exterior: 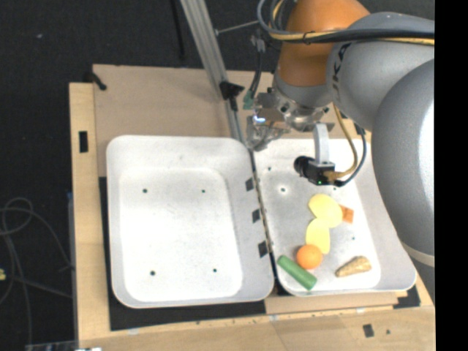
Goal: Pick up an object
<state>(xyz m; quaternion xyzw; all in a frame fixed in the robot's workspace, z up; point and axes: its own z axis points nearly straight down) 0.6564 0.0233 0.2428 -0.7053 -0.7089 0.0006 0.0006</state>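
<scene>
My gripper hangs over the far left corner of the right bin, close to the rim shared with the left bin. Nothing shows beneath it. The objects lie toward the near end of the right bin: two pale yellow pieces, a small orange chunk, an orange ball, a green cylinder and a tan wedge. All of them sit well apart from the gripper, nearer the camera.
The left bin lies beside the right one, their rims touching down the middle. A slanted metal rail rises behind the bins, just left of the gripper. The arm's grey body covers the right bin's far right side.
</scene>
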